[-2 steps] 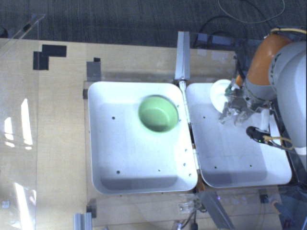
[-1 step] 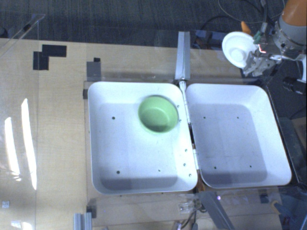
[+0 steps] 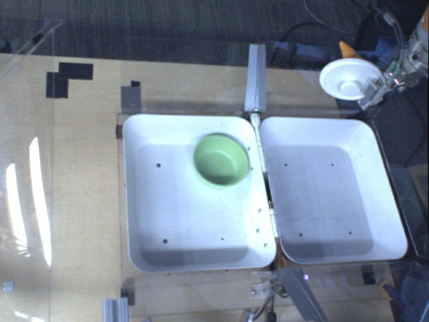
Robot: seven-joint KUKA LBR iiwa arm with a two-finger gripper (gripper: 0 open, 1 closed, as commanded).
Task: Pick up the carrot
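My gripper [image 3: 371, 94] is at the far right, beyond the back edge of the right bin [image 3: 375, 180]. Its fingers grip the right rim of a white bowl [image 3: 347, 79], which hangs tilted above the bench's back edge. A small orange tip [image 3: 346, 47] pokes out just past the bowl's far rim. I cannot tell whether it is the carrot, or whether it touches the bowl.
A green bowl [image 3: 221, 158] sits upright in the back right part of the left bin [image 3: 147, 200], close to the divider. A metal post [image 3: 255, 79] stands behind the seam between the bins. Cables lie on the dark floor behind the bench.
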